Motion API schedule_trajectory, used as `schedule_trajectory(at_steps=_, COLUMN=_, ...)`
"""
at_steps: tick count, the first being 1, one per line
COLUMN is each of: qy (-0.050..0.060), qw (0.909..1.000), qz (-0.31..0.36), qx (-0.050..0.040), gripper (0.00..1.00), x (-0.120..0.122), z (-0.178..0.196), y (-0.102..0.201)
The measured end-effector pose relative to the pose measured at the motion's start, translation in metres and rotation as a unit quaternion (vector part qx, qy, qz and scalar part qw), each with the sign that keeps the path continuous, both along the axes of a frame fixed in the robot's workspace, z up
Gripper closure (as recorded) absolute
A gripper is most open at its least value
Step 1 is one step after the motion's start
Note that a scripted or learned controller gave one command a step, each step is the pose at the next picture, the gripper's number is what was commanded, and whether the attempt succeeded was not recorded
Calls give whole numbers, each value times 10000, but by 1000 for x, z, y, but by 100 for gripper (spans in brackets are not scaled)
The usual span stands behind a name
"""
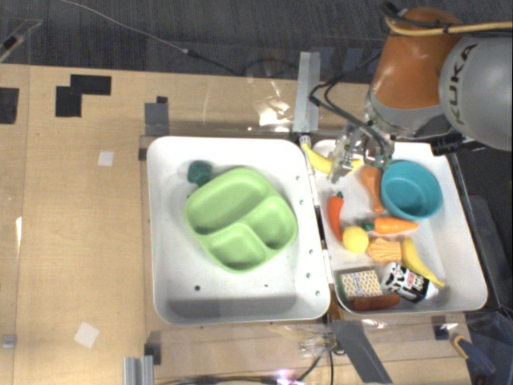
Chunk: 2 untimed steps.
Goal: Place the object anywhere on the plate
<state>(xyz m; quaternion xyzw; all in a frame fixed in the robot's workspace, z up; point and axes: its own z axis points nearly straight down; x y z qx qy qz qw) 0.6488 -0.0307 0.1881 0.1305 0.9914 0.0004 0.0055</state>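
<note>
Claw (345, 169) over right bin, yellow banana (318, 160) just beside

The green plate (239, 218) in the left bin (168, 295) looks like smooth moulded plastic with a soft sheen, and both bins have plain white, matt walls. In the right bin (473, 283), the teal bowl (410, 189) is glossy plastic, as are the toy carrot (393, 226), the yellow lemon (355, 237) and the bananas (318, 160). The counter (72, 239) looks like pale, matt wood. The arm (473, 62) has a smooth grey shell and a shiny orange band (409, 58); the fingers (346, 160) look like bare metal.
</note>
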Motion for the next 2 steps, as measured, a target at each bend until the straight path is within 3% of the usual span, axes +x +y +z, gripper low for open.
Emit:
schedule_trajectory(at_steps=1, qy=18, qw=10000, qz=37, qx=18, gripper=100, x=-71, z=-2, y=57)
schedule_trajectory(at_steps=2, qy=14, qw=10000, qz=19, qx=11, gripper=0, x=-70, z=-1, y=54)
